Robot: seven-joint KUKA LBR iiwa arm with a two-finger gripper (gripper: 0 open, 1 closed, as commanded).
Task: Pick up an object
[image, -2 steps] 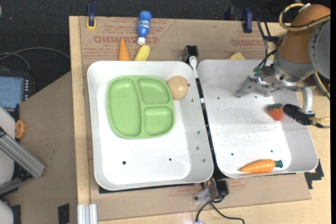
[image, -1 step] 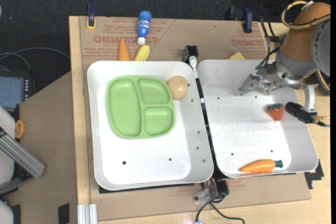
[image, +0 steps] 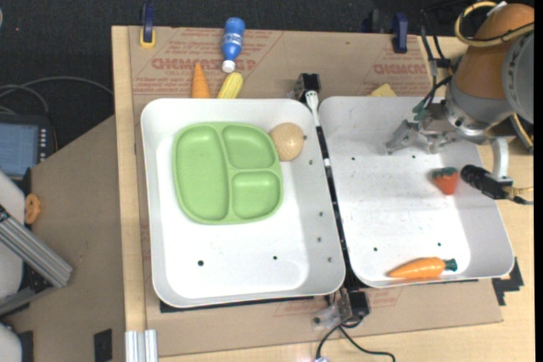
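Observation:
In the right bin (image: 399, 216), an orange carrot with a green top (image: 417, 268) lies near the front edge. A small red and orange item (image: 446, 180) sits further back at the right. My gripper (image: 416, 136) hovers over the back of this bin, up and to the left of the red item and apart from it. In the left bin (image: 170, 267) lies a green divided plate (image: 227, 172), with a beige round item (image: 288, 141) next to its back right corner.
On the cardboard behind the left bin lie a blue and white bottle (image: 232, 42), an orange cone-shaped item (image: 199, 82) and a yellow corn piece (image: 230, 85). A black clip (image: 308, 86) sits where the bins meet at the back.

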